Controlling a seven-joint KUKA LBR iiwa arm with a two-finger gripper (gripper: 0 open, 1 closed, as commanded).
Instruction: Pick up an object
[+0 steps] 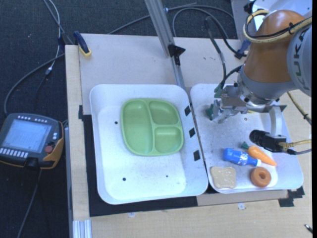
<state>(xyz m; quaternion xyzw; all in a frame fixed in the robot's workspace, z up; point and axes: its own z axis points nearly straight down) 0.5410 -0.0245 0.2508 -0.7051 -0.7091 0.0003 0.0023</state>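
My gripper hangs low over the upper left of the right bin, below the arm's orange band. Nothing shows between its fingers. The task's objects lie in the front part of that bin. A blue bottle lies on its side, with an orange carrot just to its right. In front of them sit a slice of toast and a brown doughnut. All of these lie well in front of the gripper, apart from it.
A green divided plate rests in the left bin. A metal pole rises at the back between the bins. A black cable connector lies over the right bin. A teach pendant sits left of the bench.
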